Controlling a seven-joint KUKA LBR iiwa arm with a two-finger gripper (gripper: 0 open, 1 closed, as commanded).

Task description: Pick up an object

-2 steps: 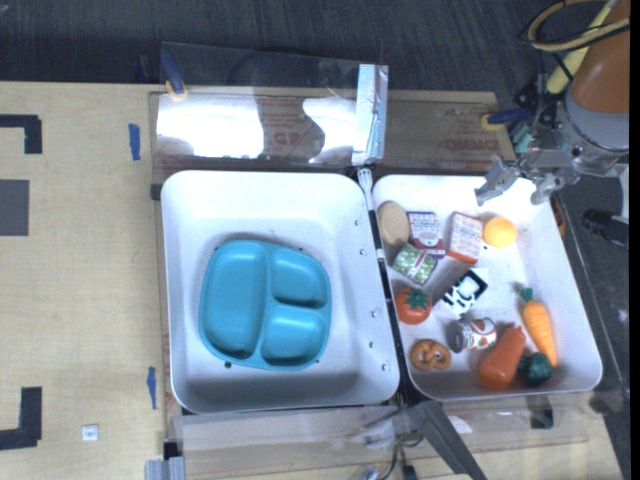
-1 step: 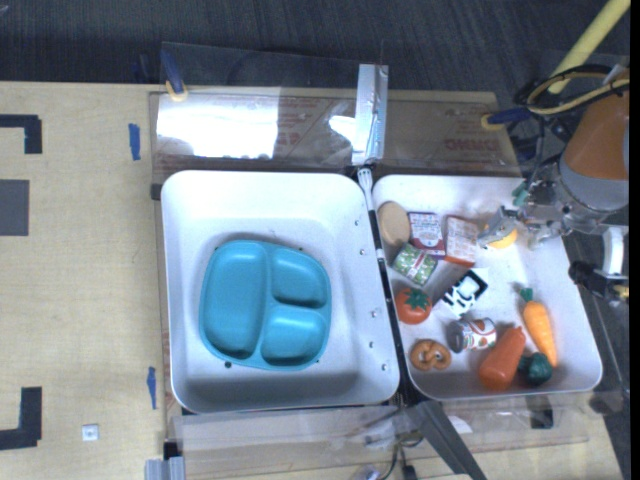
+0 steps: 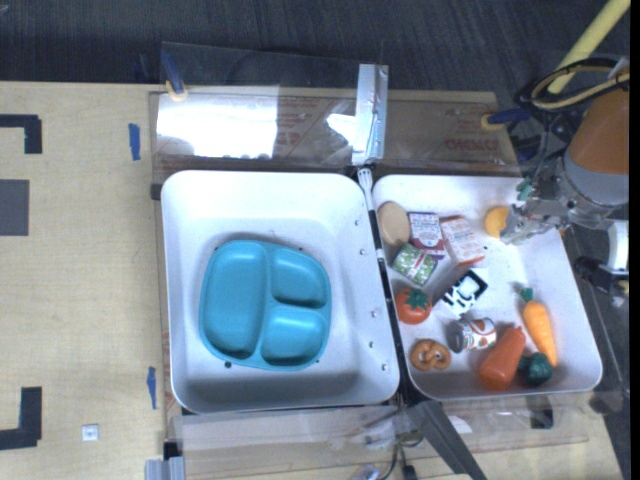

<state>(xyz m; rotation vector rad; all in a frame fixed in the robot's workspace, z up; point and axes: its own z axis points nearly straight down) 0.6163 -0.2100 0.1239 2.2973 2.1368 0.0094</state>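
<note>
I see the gripper [image 3: 522, 223] at the right bin's [image 3: 585, 298] upper right edge, near a small yellow toy [image 3: 495, 220]; whether it is open or holding anything I cannot tell. The toy carrot [image 3: 540, 330] lies apart, probably light, rigid, slippery plastic; I would grasp it across the middle.

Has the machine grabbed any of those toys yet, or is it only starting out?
Only starting, it seems. The gripper sits at the upper right edge of the right bin, near the yellow toy, and nothing visibly sits in it. The carrot, tomato and the rest lie in the bin. The whole pick looks left to do.
</note>
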